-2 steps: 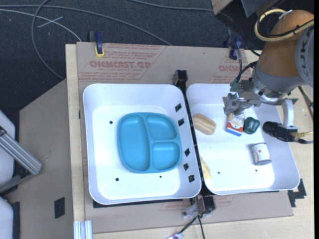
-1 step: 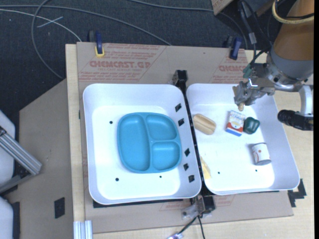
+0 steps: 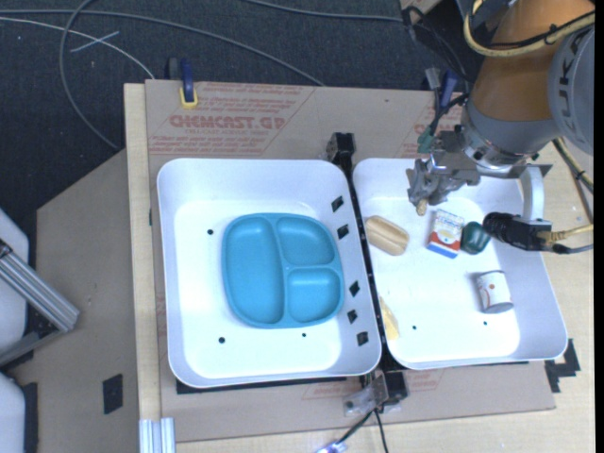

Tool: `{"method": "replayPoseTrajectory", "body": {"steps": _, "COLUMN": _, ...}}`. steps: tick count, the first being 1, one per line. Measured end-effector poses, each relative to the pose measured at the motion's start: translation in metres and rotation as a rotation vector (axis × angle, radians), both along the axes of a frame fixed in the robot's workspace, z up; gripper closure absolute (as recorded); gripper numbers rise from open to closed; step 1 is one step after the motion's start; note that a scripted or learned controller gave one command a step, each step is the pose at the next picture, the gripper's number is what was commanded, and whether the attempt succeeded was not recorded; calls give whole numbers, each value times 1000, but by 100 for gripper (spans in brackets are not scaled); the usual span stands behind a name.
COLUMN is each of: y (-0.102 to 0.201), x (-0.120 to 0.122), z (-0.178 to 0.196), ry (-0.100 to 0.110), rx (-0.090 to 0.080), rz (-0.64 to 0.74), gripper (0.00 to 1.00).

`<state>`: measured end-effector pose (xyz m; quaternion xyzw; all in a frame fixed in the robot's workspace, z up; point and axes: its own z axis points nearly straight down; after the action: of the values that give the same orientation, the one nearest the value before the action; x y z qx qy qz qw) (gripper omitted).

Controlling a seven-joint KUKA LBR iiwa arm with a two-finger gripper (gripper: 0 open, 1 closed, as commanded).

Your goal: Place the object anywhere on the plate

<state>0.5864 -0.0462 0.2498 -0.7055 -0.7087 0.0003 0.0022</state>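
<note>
Turquoise plastic makes up the plate [image 3: 281, 270], a rounded-square dish moulded into three compartments, and we see it lying flat in the middle of the left bin [image 3: 184, 206]. Both bins are shallow white trays with soft, rounded corners and a smooth, faintly glossy finish; the right bin [image 3: 528, 338] sits just beside the left one, the two rims meeting along a line of small black clips.

In the right bin we find the loose things. A tan, bread-like oblong [image 3: 386, 234] with a matte surface lies near the left wall. To its right stands a small white carton with red and blue print [image 3: 444, 232], and touching that carton's right side is a dark green rounded piece [image 3: 474, 238]. Further toward us rests a short grey cylinder [image 3: 493, 291], tipped on its side. A small yellow scrap [image 3: 390, 326] lies against the left rim.

We see the gripper [image 3: 427, 192] hanging over the upper part of the right bin, just above the carton, below the arm's grey body and orange band. We cannot tell how its tips stand; nothing shows between them.
</note>
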Motion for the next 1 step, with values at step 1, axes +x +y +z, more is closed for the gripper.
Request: {"method": "replayPoseTrajectory", "body": {"steps": 1, "y": 54, "x": 3, "z": 2, "ry": -4, "rx": -1, "rz": 2, "gripper": 100}}
